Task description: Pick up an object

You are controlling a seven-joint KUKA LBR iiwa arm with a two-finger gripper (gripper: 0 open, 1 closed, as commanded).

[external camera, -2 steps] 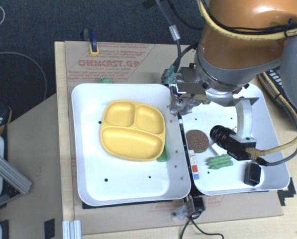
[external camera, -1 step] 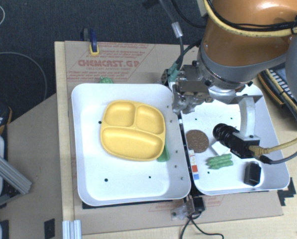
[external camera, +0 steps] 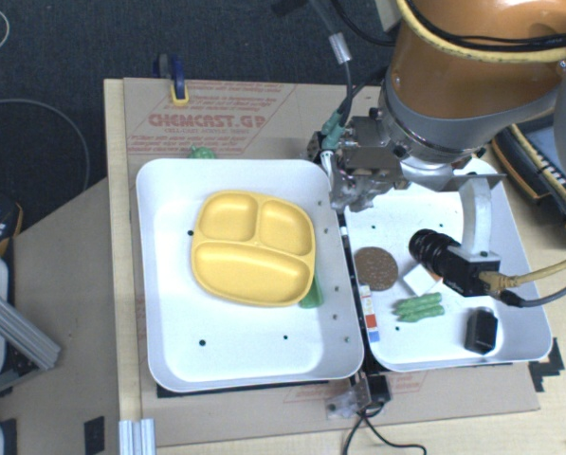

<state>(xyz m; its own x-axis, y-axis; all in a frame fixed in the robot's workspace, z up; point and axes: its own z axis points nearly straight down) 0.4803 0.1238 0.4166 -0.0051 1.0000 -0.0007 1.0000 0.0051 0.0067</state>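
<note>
Two white bins sit side by side on the counter (external camera: 216,112). The tool (external camera: 355,193) is down at the far end of the right bin (external camera: 396,218), right up against the divider between the two. Can't tell from this angle whether it's spread or pressed together, the wrist blocks it. Nothing visibly in its grip.

Closest candidate is a round brown disc (external camera: 377,266), lying flat in the right bin just on the near side of the tool, apart from it. A bit further toward the near edge there's a green pea pod looking thing (external camera: 418,307), with a small white card (external camera: 417,282) between it and the disc. A little black block (external camera: 482,330) sits in the near right corner, well away from the tool. A narrow strip with red and blue marks (external camera: 369,317) lies along the divider wall.

The left bin (external camera: 169,254) has a yellow divided plate (external camera: 254,247) in the middle, with a green bit (external camera: 311,297) poking out from under its near right edge.
</note>
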